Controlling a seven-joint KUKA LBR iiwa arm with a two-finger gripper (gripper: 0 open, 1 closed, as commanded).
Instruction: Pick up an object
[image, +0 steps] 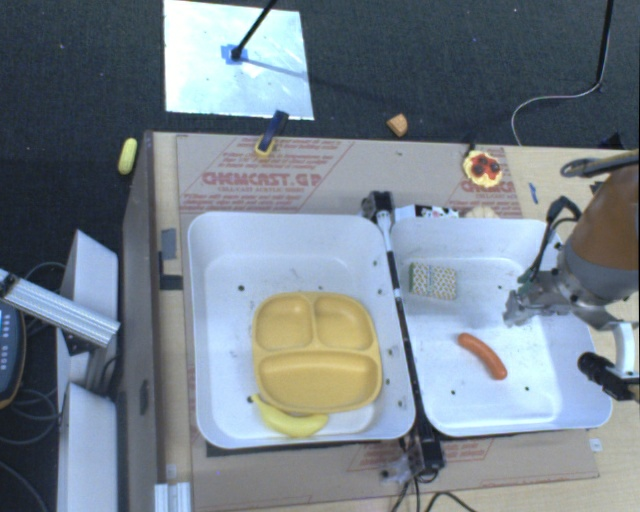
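Camera view: gripper (522, 305) hovers over the right bin (560, 405), near its right wall, positioned to descend. Finger spacing cannot be determined. The toy sausage (483, 356) lies unheld nearby, an accessible target.

Grey arm with orange band (608, 235): cut off by right frame edge. Two-finger gripper (522, 303): small, blurred; finger state indeterminate. Yellow banana (292, 420), lower left bin: upper part hidden under yellow divided plastic plate (316, 352). Small patterned grey block (434, 280), right bin: too blurred to identify.
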